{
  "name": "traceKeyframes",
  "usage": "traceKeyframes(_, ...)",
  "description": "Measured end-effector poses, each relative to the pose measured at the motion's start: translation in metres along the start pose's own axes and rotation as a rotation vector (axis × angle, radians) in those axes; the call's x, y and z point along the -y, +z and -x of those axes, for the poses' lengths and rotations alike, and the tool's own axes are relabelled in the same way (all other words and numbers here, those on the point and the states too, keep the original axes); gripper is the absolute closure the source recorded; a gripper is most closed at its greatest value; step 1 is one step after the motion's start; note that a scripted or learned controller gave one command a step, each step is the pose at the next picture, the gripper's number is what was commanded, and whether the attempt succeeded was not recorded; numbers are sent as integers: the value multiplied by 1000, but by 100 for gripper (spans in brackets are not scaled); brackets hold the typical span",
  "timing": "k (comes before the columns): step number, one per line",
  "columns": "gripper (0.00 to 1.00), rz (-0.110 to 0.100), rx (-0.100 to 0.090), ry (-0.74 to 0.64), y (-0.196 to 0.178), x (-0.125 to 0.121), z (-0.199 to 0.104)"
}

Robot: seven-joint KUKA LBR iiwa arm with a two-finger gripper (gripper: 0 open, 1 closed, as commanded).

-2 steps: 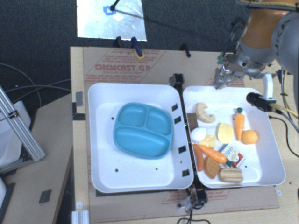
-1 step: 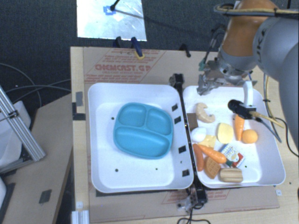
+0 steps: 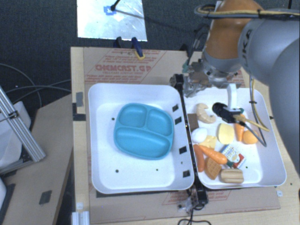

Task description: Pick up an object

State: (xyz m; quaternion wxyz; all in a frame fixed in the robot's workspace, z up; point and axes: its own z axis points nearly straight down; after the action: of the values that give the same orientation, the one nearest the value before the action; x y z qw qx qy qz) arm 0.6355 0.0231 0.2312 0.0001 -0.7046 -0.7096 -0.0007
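Gripper (image 3: 194,86) over right bin's (image 3: 274,165) far-left corner; jaw state not discernible. Descend vertically onto the isolated croissant (image 3: 205,113), avoiding divider and crowded toys.

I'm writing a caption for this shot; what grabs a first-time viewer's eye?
First, the bright blue three-compartment plastic tray, alone in the left shallow white bin. Next, the jumble of toy food in the right shallow white bin, including an orange plastic carrot. The grey arm with its orange band looms over that bin's far end.
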Motion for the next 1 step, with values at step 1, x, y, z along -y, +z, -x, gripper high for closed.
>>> traceKeyframes(1,100,2,0,1,-4,-7,-15)
